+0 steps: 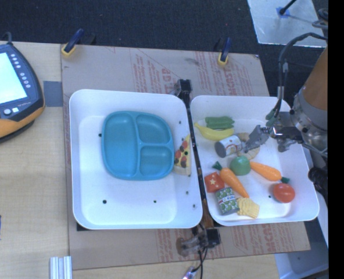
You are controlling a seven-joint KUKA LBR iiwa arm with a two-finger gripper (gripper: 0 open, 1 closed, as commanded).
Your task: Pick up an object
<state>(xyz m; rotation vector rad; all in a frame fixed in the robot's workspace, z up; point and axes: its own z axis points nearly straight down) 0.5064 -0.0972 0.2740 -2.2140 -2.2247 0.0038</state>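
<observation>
At the far left of the bench you had one tablet-like controller (6,92) in an orange-edged case. Next came two white bins set side by side. The left bin (85,208) held two things: one blue divided plate (138,145) with three compartments, lying flat near the middle, and one toy pizza slice (184,155) propped against the bin's right wall, just beside the plate.

The right bin (303,211) held the toy foods you could choose from, clustered in its left and centre. Counted left to right: one strawberry (214,182), one yellow banana (214,133) with one green pod (219,121) touching its upper side, one small grey can (226,147), one green packet (226,200), two orange carrots (235,182) (266,171), one green round fruit (240,165), one yellow cracker (248,208) and one red tomato (283,193).

The gripper (257,138) hung low over the right bin, just right of the can, its fingers spread apart with nothing visibly between them. Two blue-and-yellow clamps (71,43) (223,52) pinned the cardboard sheet (137,68) under the bins.
</observation>
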